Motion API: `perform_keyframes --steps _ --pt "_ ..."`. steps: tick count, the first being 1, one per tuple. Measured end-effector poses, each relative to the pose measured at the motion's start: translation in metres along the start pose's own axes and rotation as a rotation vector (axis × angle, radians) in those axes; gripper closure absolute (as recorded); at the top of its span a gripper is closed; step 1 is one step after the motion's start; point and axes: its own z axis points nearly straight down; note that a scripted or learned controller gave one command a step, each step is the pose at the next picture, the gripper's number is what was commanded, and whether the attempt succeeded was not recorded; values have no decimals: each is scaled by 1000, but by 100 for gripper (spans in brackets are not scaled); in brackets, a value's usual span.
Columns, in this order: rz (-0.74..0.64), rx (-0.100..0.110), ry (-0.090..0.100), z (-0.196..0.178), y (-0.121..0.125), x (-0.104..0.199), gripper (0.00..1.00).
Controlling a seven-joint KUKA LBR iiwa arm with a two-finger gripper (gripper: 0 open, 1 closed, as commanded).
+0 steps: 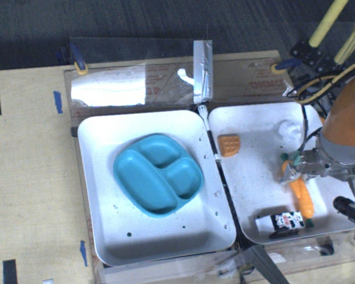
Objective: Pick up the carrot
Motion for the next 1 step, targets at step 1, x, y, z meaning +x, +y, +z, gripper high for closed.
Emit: perform_keyframes --steps 1 --pt "-210 2 4 -88 42 120 100"
